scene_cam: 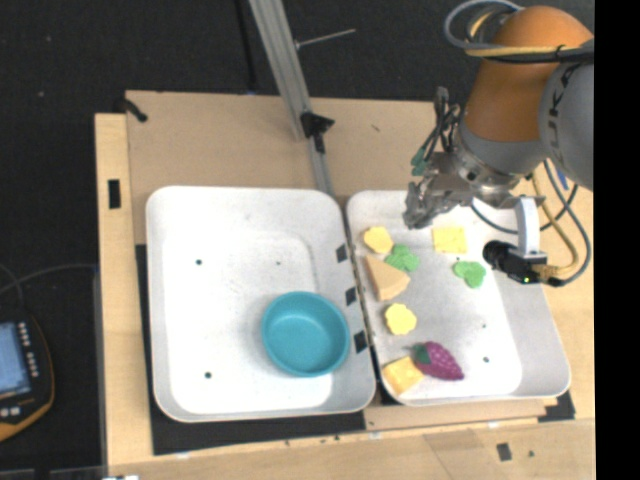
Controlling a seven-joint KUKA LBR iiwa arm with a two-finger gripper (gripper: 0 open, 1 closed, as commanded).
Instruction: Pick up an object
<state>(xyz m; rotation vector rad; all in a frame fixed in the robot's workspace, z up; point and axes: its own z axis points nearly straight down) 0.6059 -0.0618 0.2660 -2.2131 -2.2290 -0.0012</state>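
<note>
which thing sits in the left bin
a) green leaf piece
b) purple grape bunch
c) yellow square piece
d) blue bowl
d: the blue bowl rests alone on the floor of the left bin, while the purple grape bunch, yellow square piece and green leaf piece all lie in the right bin.

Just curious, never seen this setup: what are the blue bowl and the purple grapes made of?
Bowl: likely plastic, smooth even teal with a soft sheen. Grapes: probably moulded plastic or rubber toy food, one flat purple with a bumpy surface; too small to be sure.
</note>
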